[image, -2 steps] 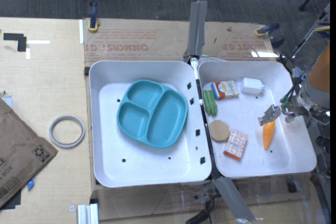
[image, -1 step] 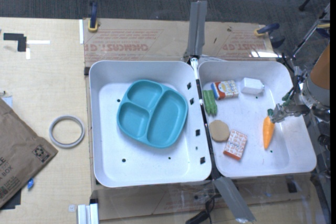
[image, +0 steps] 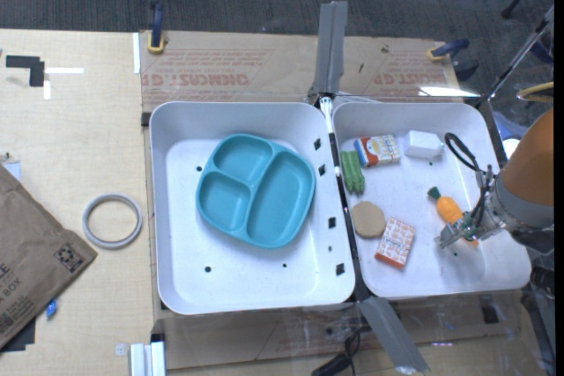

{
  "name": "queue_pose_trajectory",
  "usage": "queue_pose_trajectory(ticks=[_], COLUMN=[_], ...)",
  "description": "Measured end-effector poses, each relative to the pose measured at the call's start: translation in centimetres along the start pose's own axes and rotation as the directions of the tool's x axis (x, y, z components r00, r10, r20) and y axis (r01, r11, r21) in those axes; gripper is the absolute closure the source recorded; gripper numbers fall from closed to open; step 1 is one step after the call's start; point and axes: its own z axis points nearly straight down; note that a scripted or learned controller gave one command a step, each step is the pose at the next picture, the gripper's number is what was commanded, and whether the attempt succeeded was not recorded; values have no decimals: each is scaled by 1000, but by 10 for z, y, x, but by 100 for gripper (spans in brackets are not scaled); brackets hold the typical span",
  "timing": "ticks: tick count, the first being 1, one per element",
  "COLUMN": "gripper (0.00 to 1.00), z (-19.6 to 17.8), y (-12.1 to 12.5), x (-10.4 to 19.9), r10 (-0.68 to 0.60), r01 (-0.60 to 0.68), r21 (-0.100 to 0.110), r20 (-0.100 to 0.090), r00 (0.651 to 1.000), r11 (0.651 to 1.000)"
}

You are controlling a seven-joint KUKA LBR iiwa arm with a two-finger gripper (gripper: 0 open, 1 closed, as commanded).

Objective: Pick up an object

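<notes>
The right bin (image: 423,282) holds several toy items: a green vegetable (image: 352,172), a small red-and-white carton (image: 380,151), a white block (image: 424,144), a round tan cookie (image: 368,219), a red-and-white packet (image: 396,242) and an orange carrot (image: 449,208). My gripper (image: 458,235) hangs low in this bin, just right of the packet and right below the carrot. Nothing shows between its fingertips.
The left bin (image: 176,277) holds a teal divided plate (image: 256,189). A black cable (image: 464,152) loops over the right bin's far right side. A tape ring (image: 112,219) and a cardboard box (image: 31,255) lie on the bench to the left.
</notes>
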Motion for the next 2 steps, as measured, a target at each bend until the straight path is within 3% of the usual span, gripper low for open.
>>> queue_pose_trajectory(ticks=[1, 2], gripper=[100, 100], z=[0, 0], y=[73, 6], x=[-13, 18], r10=[182, -136], r01=[-182, 136], r21=[0, 0], r20=[1, 0], r00=[983, 991], r11=[983, 991])
